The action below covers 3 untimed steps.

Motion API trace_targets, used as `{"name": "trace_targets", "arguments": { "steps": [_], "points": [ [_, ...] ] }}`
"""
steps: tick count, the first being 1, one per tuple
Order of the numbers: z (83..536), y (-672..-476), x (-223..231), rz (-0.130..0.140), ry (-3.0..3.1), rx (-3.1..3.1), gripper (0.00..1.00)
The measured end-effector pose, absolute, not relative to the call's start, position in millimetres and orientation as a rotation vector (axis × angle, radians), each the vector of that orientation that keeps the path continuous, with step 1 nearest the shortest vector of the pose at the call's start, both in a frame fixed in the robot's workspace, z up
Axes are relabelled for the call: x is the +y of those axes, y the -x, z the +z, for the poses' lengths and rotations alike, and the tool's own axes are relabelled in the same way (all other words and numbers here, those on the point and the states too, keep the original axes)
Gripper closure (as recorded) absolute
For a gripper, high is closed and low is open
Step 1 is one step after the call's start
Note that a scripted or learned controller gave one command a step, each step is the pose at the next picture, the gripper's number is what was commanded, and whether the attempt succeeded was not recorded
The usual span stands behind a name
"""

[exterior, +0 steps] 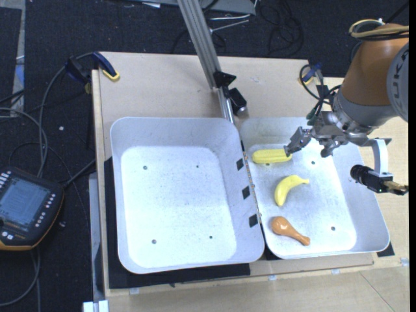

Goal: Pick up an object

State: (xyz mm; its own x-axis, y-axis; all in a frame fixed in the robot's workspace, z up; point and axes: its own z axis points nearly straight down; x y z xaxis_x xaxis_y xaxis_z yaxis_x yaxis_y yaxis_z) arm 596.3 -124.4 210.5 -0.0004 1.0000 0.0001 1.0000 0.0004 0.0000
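Currently, by item, largest first:
Left bin [175, 197]: bare white floor.
Right bin [338, 200]: holds three objects.
Arm [374, 77]: reaches in over right bin's far edge.
Gripper [312, 145]: fingers apart, clamped on nothing, just right of corn cob.
Corn cob [270, 156]: yellow, near divider.
Banana [287, 188]: centre, apart from cob.
Orange drumstick [289, 231]: nearest front edge.
Pendant [26, 207]: off bench, left.
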Motion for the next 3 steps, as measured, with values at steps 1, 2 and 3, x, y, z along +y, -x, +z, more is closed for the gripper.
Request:
{"name": "trace_targets", "arguments": {
  "steps": [1,2,3],
  "points": [
    [153.2,-603.4,-119.5,0.005,2.218,-2.220,0.00],
    [100.3,-602.2,-119.1,0.005,2.219,-2.219,0.00],
    [113.3,-603.6,-119.4,0.000,2.222,-2.222,1.00]
  ]
}}
